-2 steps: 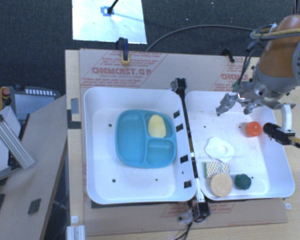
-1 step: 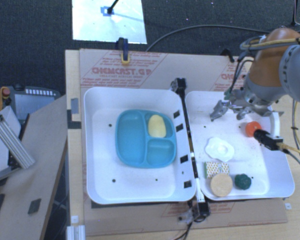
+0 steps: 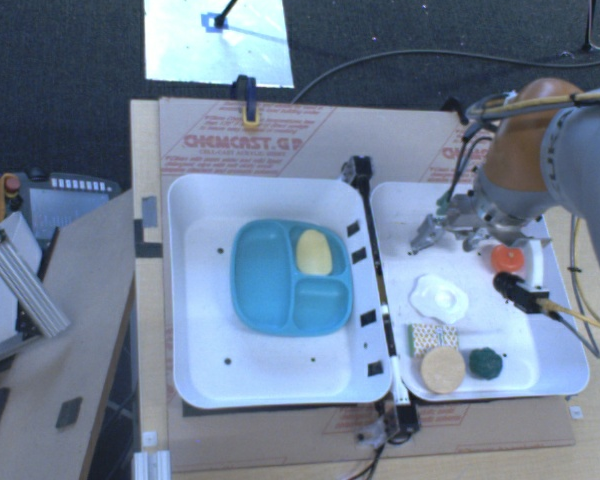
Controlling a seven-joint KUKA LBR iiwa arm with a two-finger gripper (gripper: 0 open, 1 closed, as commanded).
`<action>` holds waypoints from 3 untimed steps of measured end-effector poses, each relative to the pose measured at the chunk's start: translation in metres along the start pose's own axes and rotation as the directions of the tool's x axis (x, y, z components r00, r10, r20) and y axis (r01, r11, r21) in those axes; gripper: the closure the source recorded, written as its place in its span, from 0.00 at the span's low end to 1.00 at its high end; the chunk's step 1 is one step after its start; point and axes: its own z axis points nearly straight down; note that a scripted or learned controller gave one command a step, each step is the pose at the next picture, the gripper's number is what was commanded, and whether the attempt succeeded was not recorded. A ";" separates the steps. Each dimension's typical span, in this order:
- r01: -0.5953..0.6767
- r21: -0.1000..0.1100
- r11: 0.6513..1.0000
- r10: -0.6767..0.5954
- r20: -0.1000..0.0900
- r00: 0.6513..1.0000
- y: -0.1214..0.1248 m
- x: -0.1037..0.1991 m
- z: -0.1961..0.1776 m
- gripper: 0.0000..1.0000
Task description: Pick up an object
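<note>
I see my pincer [image 3: 427, 236] low over the right bin [image 3: 565, 368], reaching in from the right. Its metal fingers look slightly spread with nothing between them, so I judge no object picked up yet; the whole grasp remains.

Candidates lie close by: a white object [image 3: 438, 298] just below the pincer, an orange object [image 3: 507, 259] to its right, and further below a round tan disc [image 3: 443, 368] beside a dark green object [image 3: 485, 364]. Well to the pincer's left, a blue divided plate [image 3: 280, 288] holds a yellow item [image 3: 315, 252] in the left bin [image 3: 195, 268].

The fingertips are small and blurred. The wrist partly hides the orange object, and the arm is cut off at the frame's edge.
</note>
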 end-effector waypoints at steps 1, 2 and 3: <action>0.000 -0.005 1.000 0.000 0.001 1.000 0.001 0.000 -0.013 1.00; 0.004 -0.006 1.000 -0.004 0.001 1.000 0.006 -0.001 -0.057 1.00; 0.003 -0.009 1.000 -0.003 0.002 1.000 0.008 -0.008 -0.120 1.00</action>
